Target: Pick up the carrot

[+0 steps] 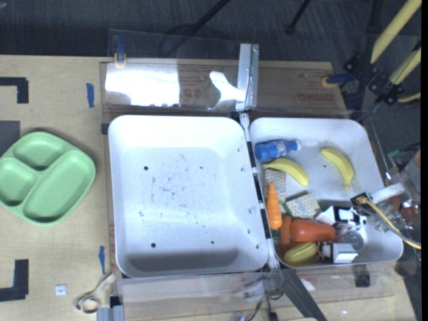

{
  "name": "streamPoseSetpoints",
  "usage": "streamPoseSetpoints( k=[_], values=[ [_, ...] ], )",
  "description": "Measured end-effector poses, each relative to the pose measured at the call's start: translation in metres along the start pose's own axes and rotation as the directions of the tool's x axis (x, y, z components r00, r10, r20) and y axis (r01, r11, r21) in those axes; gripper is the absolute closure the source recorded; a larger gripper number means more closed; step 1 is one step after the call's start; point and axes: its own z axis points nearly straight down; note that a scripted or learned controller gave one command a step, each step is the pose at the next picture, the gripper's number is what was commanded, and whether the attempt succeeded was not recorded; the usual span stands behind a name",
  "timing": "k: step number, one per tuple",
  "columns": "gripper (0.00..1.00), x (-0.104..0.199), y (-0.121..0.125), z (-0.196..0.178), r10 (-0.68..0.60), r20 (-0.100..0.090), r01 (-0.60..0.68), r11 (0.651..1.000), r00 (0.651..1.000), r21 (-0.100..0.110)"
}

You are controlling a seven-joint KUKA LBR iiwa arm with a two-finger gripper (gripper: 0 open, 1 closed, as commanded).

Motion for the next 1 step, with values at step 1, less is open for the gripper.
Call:
streamPoseSetpoints(
  k=[1],
  values=[
    [1.00,0.0005,0.0001,-0.0097,-0.001,-0.001,0.001,1.000,1.000,-0.001]
  ],
)
